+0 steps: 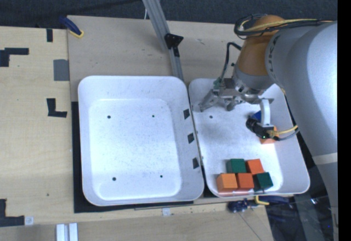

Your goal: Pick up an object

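Grey arm (312, 81) entering from the right, bulky and close to the lens, bent downward at the orange band (253, 58) above the wrist. Black and yellow cabling looped over the top of that band. Wrist tilted toward the left, carrying the end effector (211, 101) low and slanted, metal fingers (205, 103) pointing left and slightly down. Nothing seen between those fingers. Small black fitting with a red glow (262, 129) hanging just below the wrist.

place: robotics lab | evidence: taped plywood bench (33, 141), white bins (90, 92), camera pole (153, 4)
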You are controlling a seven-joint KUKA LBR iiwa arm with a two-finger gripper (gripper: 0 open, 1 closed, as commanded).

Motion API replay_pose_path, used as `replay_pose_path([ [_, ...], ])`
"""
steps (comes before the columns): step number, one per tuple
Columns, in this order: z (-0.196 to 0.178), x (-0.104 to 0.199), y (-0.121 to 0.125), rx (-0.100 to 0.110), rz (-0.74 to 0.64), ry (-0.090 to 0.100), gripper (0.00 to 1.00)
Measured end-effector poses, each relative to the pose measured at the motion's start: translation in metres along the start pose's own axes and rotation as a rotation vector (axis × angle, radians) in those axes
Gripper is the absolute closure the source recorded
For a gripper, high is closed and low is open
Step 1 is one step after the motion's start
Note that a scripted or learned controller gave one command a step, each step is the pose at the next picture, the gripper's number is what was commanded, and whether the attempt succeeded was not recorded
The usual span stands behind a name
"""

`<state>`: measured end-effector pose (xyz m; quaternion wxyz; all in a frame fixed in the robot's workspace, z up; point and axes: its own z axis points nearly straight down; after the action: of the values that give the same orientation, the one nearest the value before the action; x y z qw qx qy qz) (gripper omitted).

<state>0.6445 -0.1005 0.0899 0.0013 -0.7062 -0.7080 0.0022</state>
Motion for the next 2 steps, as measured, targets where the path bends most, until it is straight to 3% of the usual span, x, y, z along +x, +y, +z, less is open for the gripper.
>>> replay_pose_path([
  [1,-0.011,0.001,0.001,-0.002,-0.001,0.001,1.0],
  [2,-0.057,-0.005,-0.001,-0.008,0.001,0.001,1.0],
])
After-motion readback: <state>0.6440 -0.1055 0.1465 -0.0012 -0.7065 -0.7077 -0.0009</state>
